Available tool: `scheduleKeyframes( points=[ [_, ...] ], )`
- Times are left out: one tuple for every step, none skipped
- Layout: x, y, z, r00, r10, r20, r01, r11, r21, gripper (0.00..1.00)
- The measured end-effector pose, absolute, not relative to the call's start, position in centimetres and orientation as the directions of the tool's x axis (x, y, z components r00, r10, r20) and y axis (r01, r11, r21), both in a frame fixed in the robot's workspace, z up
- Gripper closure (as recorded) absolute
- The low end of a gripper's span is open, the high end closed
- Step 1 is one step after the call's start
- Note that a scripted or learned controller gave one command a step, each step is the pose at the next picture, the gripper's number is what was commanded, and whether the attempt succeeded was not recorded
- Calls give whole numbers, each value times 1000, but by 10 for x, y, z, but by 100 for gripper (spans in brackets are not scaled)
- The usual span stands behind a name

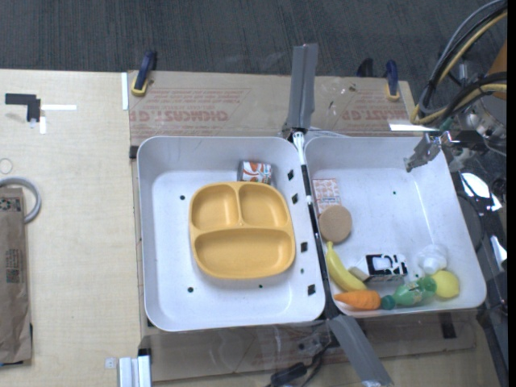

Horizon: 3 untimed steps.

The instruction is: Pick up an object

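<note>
Gripper [421,156] hung at the right bin's [419,204] far right corner, finger state not discernible, while the pickable clutter, banana [343,269], carrot [358,300] and lemon [446,284], lay well apart along the near wall, toward the camera.

Upside-down red print, seemingly "CHEMCAT'S", though only partly legible, across the cardboard sheet [211,101] behind the bins; black marks on the brown paper bag [13,272], unreadable.
</note>
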<state>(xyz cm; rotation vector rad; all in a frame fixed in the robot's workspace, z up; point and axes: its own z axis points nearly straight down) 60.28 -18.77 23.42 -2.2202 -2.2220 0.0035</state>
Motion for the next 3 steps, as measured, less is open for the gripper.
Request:
scheduleKeyframes(
  points=[
    [642, -132, 151, -104, 995, -1, 995, 104, -2, 0],
    [659, -188, 111, -192, 981, -3, 981, 192, 1, 0],
    [627, -223, 135, -314, 950, -3, 950, 314, 1, 0]
  ],
)
